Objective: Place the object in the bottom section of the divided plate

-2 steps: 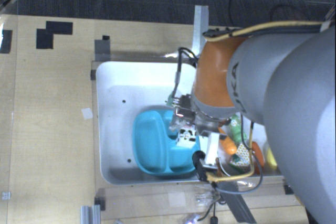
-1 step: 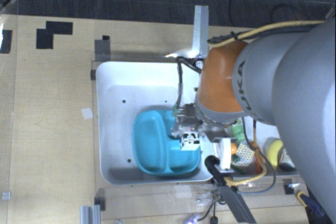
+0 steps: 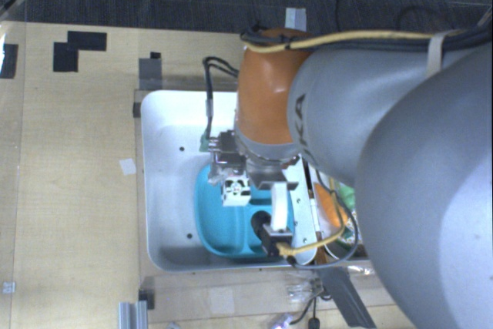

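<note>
Above the blue plate (image 3: 212, 221), the arm (image 3: 331, 112) partly covers an orange object (image 3: 333, 213).

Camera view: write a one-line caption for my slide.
Grey robot arm with an orange band hangs over a blue plastic divided plate lying in a shallow white bin.

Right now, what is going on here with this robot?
The grey arm reaches down into a white bin, and its gripper hangs just over a blue plate lying there. Whether it holds an object cannot be seen. To the right lies something orange, mostly hidden by the arm.
</note>
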`<act>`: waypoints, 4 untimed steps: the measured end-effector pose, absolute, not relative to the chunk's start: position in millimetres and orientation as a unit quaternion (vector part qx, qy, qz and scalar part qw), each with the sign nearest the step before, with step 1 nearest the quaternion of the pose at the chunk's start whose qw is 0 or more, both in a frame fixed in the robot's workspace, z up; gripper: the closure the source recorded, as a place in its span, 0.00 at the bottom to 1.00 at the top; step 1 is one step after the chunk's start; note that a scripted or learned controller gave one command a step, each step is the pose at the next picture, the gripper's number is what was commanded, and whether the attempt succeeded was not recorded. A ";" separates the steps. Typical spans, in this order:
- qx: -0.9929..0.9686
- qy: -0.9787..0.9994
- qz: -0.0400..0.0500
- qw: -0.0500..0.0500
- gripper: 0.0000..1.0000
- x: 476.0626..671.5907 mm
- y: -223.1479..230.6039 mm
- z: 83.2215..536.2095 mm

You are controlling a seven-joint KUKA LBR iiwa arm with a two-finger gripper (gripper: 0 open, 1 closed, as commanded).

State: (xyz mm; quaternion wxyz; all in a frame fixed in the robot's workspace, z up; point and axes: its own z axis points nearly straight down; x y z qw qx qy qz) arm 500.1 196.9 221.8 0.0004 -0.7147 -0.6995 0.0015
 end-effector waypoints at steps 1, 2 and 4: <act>-0.831 -0.557 0.001 0.000 1.00 486.3 209.1 267.4; -0.898 -0.441 0.000 -0.001 1.00 487.1 160.9 356.0; -0.964 -0.266 0.001 0.000 0.00 486.9 152.3 285.2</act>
